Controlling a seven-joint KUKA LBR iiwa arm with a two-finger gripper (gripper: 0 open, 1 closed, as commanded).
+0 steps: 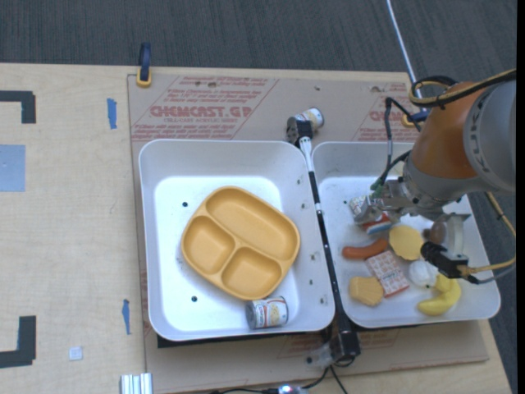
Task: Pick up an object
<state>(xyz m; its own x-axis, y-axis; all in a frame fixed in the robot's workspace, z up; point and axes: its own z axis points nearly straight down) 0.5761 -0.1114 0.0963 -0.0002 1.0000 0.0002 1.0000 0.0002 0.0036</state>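
Observation:
My gripper (pixel 371 210) hangs low over the left part of the right bin (pixel 484 306), below the grey and orange arm (pixel 447 142). Right under it lies a small red and white object (pixel 376 220), partly hidden by the gripper. Around it in this bin lie an orange sausage (pixel 361 251), a yellow round piece (pixel 405 241), a red-and-white patterned card (pixel 387 272), a tan nugget (pixel 366 290), a white lump (pixel 422 274) and a yellow banana (pixel 440 297).
The left bin (pixel 156 220) holds a yellow divided plate (pixel 239 241) and a small tin can (pixel 267 312) lying by its front wall. A black ridge (pixel 320 220) parts the two bins. Cables (pixel 394 130) hang from the arm.

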